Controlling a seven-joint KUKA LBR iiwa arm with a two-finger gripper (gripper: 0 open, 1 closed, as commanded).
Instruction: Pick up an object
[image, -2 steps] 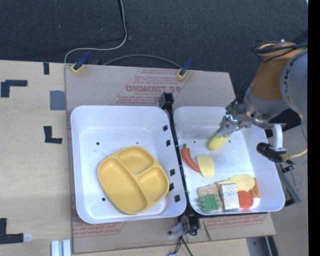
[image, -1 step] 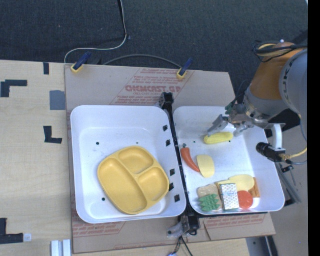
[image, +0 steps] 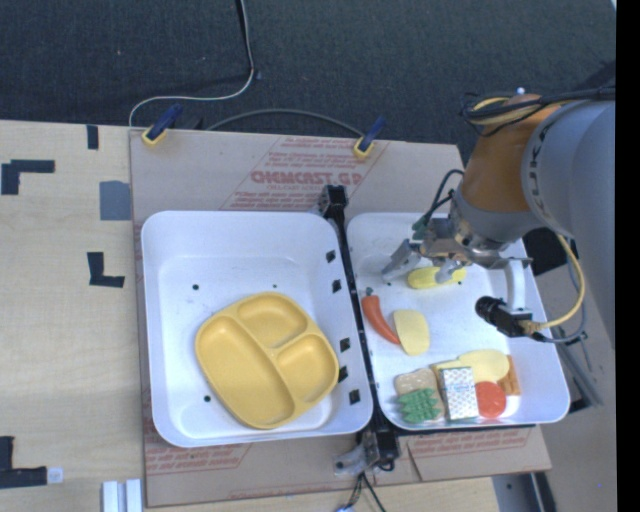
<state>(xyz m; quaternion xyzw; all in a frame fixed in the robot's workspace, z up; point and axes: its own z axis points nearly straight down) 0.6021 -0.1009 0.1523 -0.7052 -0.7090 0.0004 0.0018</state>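
Note:
My gripper (image: 424, 264) hangs low over the back of the right bin (image: 386, 232), its fingers spread open. A small yellow toy food piece (image: 426, 279) lies on the bin floor between and just under the fingertips; they do not close on it. Further forward lie an orange carrot (image: 376, 318) and a pale yellow wedge (image: 411, 331). At the bin's front sit a tan cracker (image: 412, 380), a green leafy piece (image: 420, 405), a small patterned box (image: 458, 392), a red tomato (image: 490, 400) and a yellow banana-like piece (image: 484, 364).
The left bin (image: 170, 250) holds a yellow divided plate (image: 266, 357). The arm's grey and orange body (image: 520, 170) and a black cable fitting (image: 498, 314) stand over the right bin's right side. Clamps and cables lie behind the bins.

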